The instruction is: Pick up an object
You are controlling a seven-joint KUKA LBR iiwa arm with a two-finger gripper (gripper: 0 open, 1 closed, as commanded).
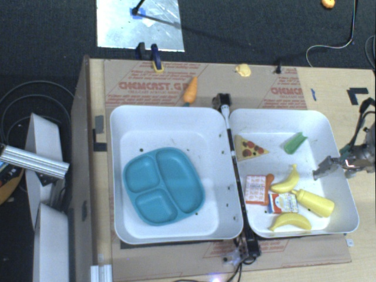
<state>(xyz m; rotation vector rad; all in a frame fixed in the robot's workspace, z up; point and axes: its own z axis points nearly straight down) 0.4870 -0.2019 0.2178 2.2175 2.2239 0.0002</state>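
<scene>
Under both white bins [176,117], cardboard [147,84] lettered "CHEMCAST"; end effector [329,166] state unclear at right.

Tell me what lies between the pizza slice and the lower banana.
In the camera view, between pizza slice and lower banana: a small card, a packet, the upper banana.

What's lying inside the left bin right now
The left bin holds one thing: a blue divided plate with three compartments, lying flat. The bin floor beneath the plate is covered, so whatever might be under it cannot be seen.
</scene>
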